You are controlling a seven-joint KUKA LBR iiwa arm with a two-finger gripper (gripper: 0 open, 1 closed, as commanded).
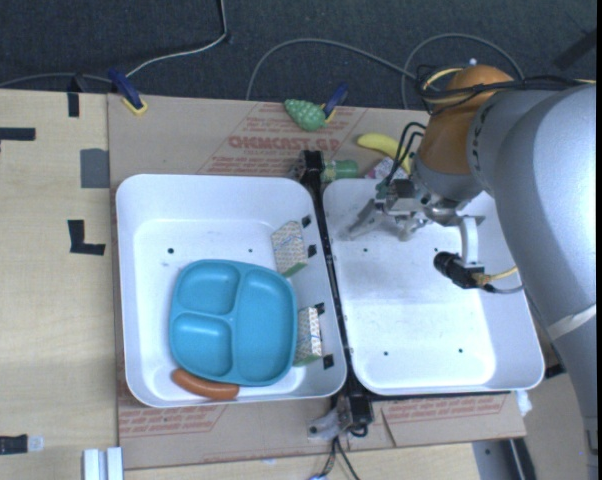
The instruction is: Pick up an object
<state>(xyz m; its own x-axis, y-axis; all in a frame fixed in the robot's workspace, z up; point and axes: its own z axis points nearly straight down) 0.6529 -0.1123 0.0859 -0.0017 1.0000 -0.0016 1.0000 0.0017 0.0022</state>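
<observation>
Two white bins sit side by side on a cardboard-covered bench. We take the blue plate (231, 320) in the left bin (141, 268) as landmark. Touching its near rim lies an orange sausage (206, 385), long axis running left-right. Far right of the plate, the gripper (381, 216) hovers over the right bin (431, 368), fingers apart, holding nothing — it could close on bare floor.

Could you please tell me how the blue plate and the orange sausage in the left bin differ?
The plate is blue, broad and split into three compartments; the sausage is orange, thin and long. The plate fills the bin's middle; the sausage lies at its near edge, partly under the plate's rim. Both lie in the left bin.
</observation>
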